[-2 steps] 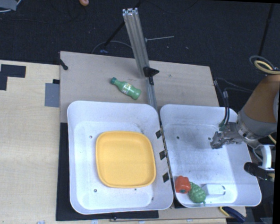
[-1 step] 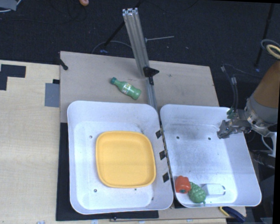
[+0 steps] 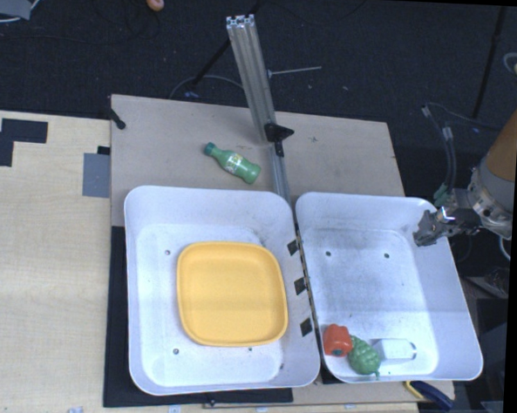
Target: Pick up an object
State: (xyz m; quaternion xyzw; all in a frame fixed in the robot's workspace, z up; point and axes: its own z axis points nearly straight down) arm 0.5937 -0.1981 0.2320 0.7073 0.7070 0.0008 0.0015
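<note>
In the right bin (image 3: 385, 279), at its near left corner, lie a red pepper-like toy (image 3: 337, 340), a green bumpy toy (image 3: 364, 357) and a small white object (image 3: 396, 348), close together. A yellow square plate (image 3: 231, 293) rests in the left bin (image 3: 152, 238). A green bottle (image 3: 232, 163) lies on its side on the bench behind the left bin. My gripper (image 3: 429, 231) hangs over the right bin's far right corner, well away from the toys, with nothing visible between its fingers.
A slanted aluminium post (image 3: 258, 70) rises from the bench behind the bins' shared wall. Black clips (image 3: 299, 282) sit along that wall. The arm (image 3: 496, 185) enters from the right edge.
</note>
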